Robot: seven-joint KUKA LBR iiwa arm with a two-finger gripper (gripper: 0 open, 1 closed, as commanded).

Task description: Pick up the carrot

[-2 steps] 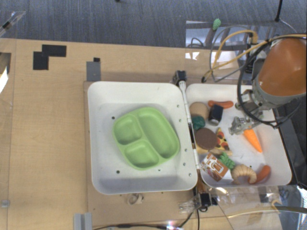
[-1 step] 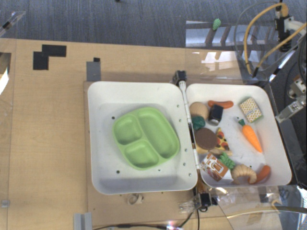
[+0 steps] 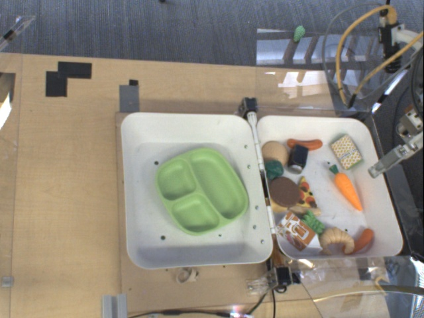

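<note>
The orange plastic toy carrot with a green top (image 3: pixel 346 185) lies loose in the right shallow white bin (image 3: pixel 384 207), green end toward the far wall. Near the bin's right rim sits the grey metal end effector (image 3: pixel 391 160); its state cannot be told.

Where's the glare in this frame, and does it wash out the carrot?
Camera view: bright glare on the clear panel behind the right white bin and along the bench's bottom edge; the orange toy carrot with green top sits evenly lit, sharp, with only a soft shadow.
</note>
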